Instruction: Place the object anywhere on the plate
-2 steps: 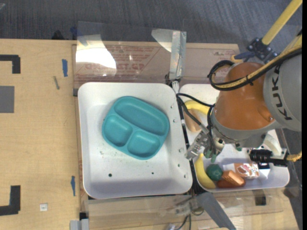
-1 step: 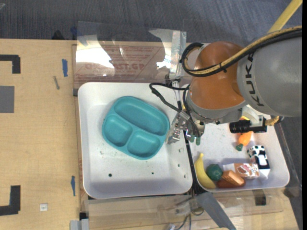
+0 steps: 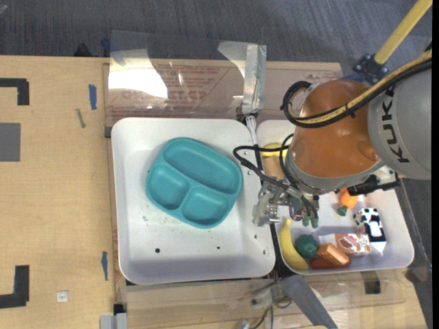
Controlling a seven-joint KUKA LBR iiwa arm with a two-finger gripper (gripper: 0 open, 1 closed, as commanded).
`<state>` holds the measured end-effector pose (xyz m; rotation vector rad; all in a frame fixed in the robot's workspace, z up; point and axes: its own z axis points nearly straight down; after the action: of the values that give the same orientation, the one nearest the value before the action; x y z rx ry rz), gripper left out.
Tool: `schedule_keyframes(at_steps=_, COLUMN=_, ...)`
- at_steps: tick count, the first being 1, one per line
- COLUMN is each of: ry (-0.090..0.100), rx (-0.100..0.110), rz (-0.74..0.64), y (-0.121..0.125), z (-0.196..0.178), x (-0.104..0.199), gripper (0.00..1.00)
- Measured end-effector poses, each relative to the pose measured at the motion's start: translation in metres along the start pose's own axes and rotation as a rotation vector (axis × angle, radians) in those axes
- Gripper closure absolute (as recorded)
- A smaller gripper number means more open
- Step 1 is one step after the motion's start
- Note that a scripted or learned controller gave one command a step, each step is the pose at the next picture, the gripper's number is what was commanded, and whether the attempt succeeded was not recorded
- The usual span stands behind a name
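A teal divided plate (image 3: 194, 181) lies in the upper middle of the left bin (image 3: 130, 252), with nothing on it. My gripper (image 3: 288, 216) hangs over the left side of the right bin (image 3: 403, 251), close to the wall between the two bins. Its fingers stand open with nothing between them. Just below the fingers lie a yellow banana (image 3: 289, 248) and a green object (image 3: 306, 246). The orange wrist hides most of the right bin's upper half.
An orange-brown object (image 3: 331, 255), a small printed packet (image 3: 354, 242), a black-and-white cow toy (image 3: 370, 221) and a small orange piece (image 3: 347, 199) share the right bin. A yellow item (image 3: 271, 149) peeks out beside the wrist. A clear sheet (image 3: 178, 88) lies behind the bins.
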<state>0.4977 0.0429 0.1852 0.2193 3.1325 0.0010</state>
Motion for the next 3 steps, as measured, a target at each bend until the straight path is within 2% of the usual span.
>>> schedule_keyframes(at_steps=1, ry=-0.001, rx=0.000, rz=-0.145, y=-0.039, z=0.000, x=0.010, gripper=1.00)
schedule_keyframes(at_steps=2, ry=-0.005, rx=0.000, rz=-0.368, y=-0.085, z=0.000, x=-0.017, gripper=1.00)
schedule_keyframes(at_steps=3, ry=-0.007, rx=-0.001, rz=-0.459, y=-0.071, z=-0.006, x=-0.092, gripper=1.00)
